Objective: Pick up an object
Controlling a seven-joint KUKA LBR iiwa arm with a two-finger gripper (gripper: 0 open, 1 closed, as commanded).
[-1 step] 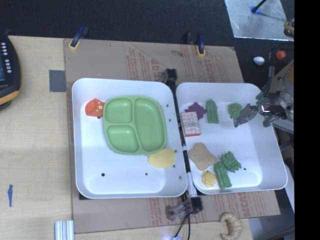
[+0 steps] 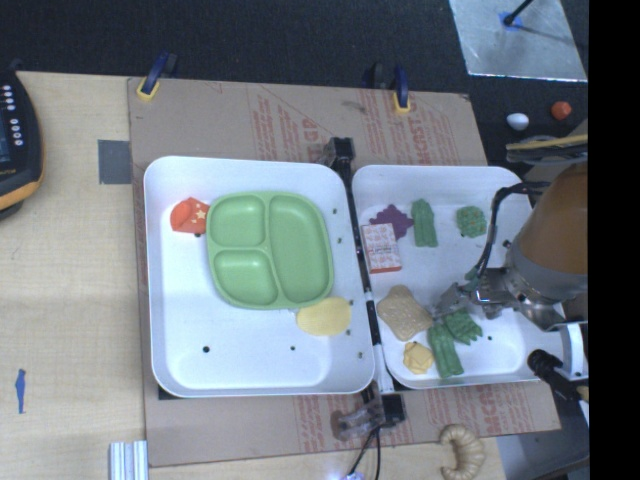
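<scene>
My gripper (image 2: 468, 302) hangs low over the right bin (image 2: 500, 183), reaching in from the right under the grey arm with its orange band (image 2: 560, 223). Directly below and touching or nearly touching it lies a green leafy toy (image 2: 463, 327). Beside that lie a long green piece (image 2: 444, 352), a tan bread slice (image 2: 404, 312) and a small yellow piece (image 2: 417, 357). Farther back in the same bin are a red-and-white packet (image 2: 381, 247), a purple toy (image 2: 391, 216), a green pod (image 2: 424, 223) and a green lump (image 2: 471, 220).
The left bin (image 2: 175, 358) holds a green divided plate (image 2: 270, 249), a red toy (image 2: 188, 216) at its left and a yellow piece (image 2: 324, 317) at its lower right. A tan curled object (image 2: 462, 450) lies on the cardboard in front of the bins.
</scene>
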